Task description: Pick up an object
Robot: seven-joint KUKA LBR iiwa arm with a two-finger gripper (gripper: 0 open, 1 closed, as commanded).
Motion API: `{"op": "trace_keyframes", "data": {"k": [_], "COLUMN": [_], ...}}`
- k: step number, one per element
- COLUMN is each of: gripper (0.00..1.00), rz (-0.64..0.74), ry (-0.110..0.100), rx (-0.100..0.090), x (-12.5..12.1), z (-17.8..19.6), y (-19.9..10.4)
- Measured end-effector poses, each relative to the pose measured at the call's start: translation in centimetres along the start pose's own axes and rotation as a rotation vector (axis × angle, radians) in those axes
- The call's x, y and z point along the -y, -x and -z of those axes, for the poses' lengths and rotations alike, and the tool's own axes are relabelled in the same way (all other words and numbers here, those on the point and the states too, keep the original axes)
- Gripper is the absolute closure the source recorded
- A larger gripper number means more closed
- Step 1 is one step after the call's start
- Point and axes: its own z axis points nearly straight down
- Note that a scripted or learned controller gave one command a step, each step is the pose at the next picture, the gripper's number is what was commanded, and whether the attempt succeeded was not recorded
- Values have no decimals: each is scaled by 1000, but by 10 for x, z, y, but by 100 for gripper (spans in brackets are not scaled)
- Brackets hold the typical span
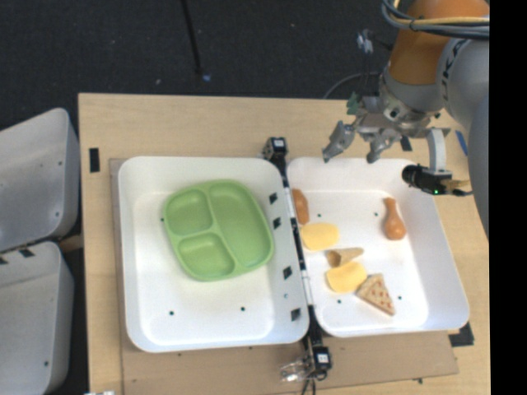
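The arm [428,48] reaches in from the right, its orange band uppermost, and its gripper [356,146] hangs over the far rim of the right bin [440,245], near that bin's far left corner. The two fingers [336,145] stand spread apart with nothing between them, clear of every item below. The right bin holds six food pieces. A drumstick [394,220] lies toward the right side, its thin end pointing away from the camera, well apart from the rest. A sausage [300,206] lies against the bin's left wall, along the divider. Just beside it, toward the camera, rests a pale yellow oval [319,236]. Below that sits a small tan wedge [344,256], touching or nearly touching a second yellow piece [346,278]. A pizza slice [376,295] lies just right of that yellow piece, nearest the camera, its point toward the far side. The left bin [140,303] holds a green plate [217,230] with three compartments, set a little askew near the bin's middle. Both bins rest side by side on a wooden bench [181,122], and a black clip [275,147] sits at the far end of the seam between them.
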Motion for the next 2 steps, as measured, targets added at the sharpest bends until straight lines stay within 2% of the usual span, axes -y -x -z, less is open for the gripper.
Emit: {"op": "trace_keyframes", "data": {"k": [1,2], "gripper": [0,0], "rz": [2,1], "ry": [14,10], "rx": [1,3], "x": [-2,8], "z": [9,-42], "y": [0,3]}}
